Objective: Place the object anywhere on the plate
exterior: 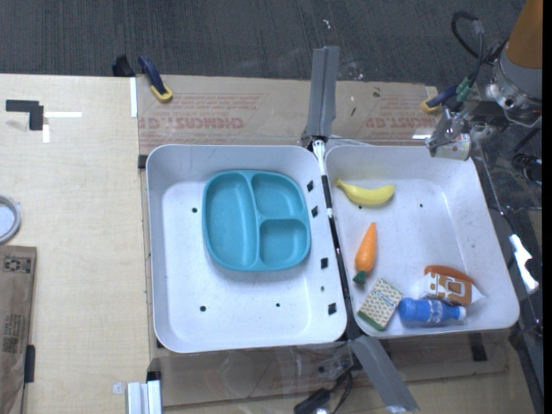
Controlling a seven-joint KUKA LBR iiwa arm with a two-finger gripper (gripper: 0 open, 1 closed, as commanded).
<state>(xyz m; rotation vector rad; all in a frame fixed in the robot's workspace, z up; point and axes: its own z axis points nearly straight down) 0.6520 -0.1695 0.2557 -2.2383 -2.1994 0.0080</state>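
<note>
My two-finger gripper (pixel 450 141) hangs over the far right corner of the right shallow white bin (pixel 483 210), just at its rim, with my grey arm and its orange band (pixel 526 24) rising toward the upper right. Nothing sits between my fingers, but whether they are spread or closed I cannot tell from this angle.

The blue three-compartment plastic plate (pixel 256 221) lies in the left shallow white bin (pixel 172 257), a little toward the far side of it, with nothing on it.

All the loose things are in the right bin. A yellow banana (pixel 366 193) lies near the far left corner, closest to my gripper yet well apart from it. Below it an orange carrot with a green tip (pixel 366 249) lies close to the left wall. At the near edge a small checkered green-and-white packet (pixel 380 304) leans beside a blue plastic bottle with a white cap (pixel 431 312) lying on its side, and an orange-and-white wrapped item (pixel 448 283) touches the bottle from above
</note>
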